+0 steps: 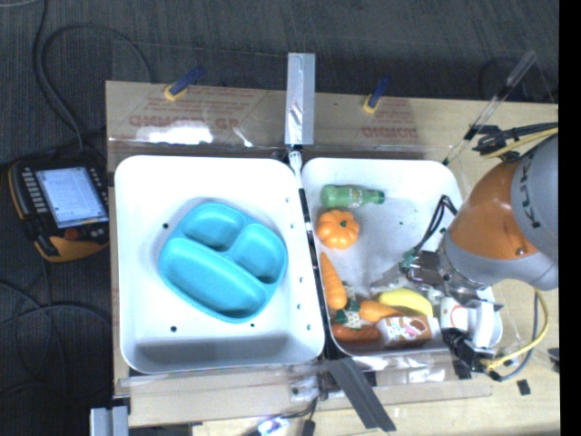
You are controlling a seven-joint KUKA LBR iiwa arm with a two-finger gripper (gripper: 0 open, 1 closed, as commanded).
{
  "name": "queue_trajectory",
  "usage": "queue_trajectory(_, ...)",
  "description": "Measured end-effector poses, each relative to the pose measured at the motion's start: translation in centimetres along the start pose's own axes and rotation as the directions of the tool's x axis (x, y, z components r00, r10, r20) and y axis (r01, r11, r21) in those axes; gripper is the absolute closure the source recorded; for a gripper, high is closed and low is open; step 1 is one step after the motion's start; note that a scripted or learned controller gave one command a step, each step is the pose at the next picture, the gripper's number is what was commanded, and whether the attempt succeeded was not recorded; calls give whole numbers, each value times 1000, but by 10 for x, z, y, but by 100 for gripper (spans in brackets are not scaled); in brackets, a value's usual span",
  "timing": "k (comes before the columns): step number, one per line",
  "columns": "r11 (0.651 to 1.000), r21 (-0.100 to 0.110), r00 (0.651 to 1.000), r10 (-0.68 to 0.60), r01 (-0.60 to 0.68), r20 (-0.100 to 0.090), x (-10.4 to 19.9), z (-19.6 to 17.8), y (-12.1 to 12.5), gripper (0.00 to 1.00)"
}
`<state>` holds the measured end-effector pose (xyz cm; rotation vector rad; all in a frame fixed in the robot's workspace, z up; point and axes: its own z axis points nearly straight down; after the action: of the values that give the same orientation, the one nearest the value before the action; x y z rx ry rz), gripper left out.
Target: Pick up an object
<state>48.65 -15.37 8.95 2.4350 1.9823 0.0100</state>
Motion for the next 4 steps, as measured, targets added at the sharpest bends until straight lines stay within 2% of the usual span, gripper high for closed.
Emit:
queue_trajectory(1, 733, 2, 733, 680, -680, 13, 33, -81, 68, 0)
queue_trajectory(2, 757, 2, 757, 653, -653, 13, 94, -108, 70, 0)
queue_trajectory(3, 744, 2, 744, 668, -668, 14, 23, -100, 82, 0)
queue_trajectory(4, 894, -3, 894, 448, -448, 5, 71, 1, 68, 0)
